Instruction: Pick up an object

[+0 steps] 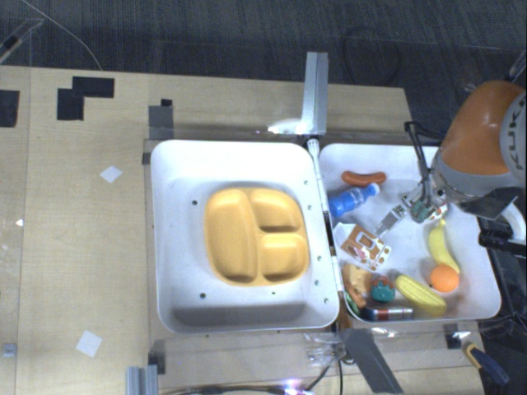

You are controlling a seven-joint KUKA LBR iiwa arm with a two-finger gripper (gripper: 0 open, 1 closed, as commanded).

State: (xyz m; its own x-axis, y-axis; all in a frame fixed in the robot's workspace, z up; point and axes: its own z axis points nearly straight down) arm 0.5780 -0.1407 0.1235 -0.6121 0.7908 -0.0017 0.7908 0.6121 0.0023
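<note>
On the wooden worktop (74,245) sit two shallow white plastic bins. The left bin (177,303) holds a yellow divided plastic tray (254,235). The right bin (486,290) holds a red sausage-shaped toy (363,178), a blue plastic bottle (352,199), a yellow banana (441,245), a small orange ball (445,279), a yellow corn cob (421,295) and an orange-and-white patterned packet (366,247). The grey-and-orange arm's gripper (394,216) hangs low over the right bin between bottle and banana, just above the packet; whether it is spread or pressed together cannot be told.
</note>
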